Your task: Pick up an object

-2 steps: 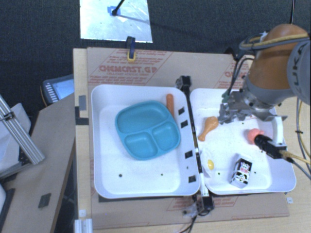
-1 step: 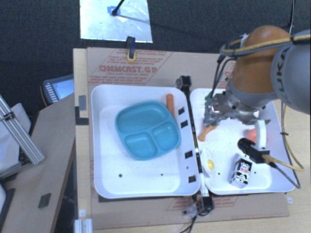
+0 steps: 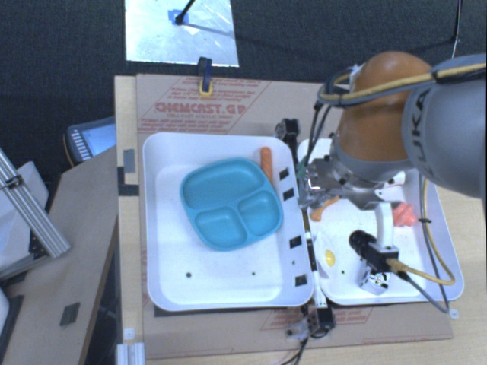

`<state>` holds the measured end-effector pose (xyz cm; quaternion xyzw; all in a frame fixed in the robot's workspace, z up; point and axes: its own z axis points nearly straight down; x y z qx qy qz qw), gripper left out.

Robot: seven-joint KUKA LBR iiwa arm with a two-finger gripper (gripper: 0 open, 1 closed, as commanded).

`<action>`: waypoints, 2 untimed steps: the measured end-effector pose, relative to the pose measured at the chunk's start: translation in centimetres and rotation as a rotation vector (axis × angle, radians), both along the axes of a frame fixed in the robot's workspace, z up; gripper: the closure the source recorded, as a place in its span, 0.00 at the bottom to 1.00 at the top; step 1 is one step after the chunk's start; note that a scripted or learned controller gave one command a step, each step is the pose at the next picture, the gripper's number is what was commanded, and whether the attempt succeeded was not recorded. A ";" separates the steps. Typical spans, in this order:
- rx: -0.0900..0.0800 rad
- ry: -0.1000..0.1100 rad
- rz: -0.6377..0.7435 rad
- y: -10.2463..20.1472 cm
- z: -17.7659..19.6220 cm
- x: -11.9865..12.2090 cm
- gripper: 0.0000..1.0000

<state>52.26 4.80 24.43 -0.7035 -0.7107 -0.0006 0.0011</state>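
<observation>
My gripper [image 3: 318, 190] hangs low over the left edge of the right bin [image 3: 437, 268], close to the divider between the two bins, under the grey wrist and orange band. Just beneath it lies a small orange item [image 3: 319, 210]. A yellow piece [image 3: 329, 258], a pink-red object [image 3: 405, 215] and a small white and black object [image 3: 373, 281] also lie in this bin. The arm hides much of the bin's back half. I see nothing held in the gripper.
The left bin [image 3: 163, 280] holds a blue compartment plate [image 3: 230, 202] with an orange carrot-like stick [image 3: 266, 163] at its upper right rim. A yellow cable [image 3: 426, 274] loops over the right bin's front. Black clips line the divider [image 3: 298, 243].
</observation>
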 end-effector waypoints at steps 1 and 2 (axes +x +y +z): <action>-0.001 0.000 -0.001 4.5 -0.2 -2.4 1.00; -0.002 -0.001 -0.007 4.3 -0.2 -2.3 0.00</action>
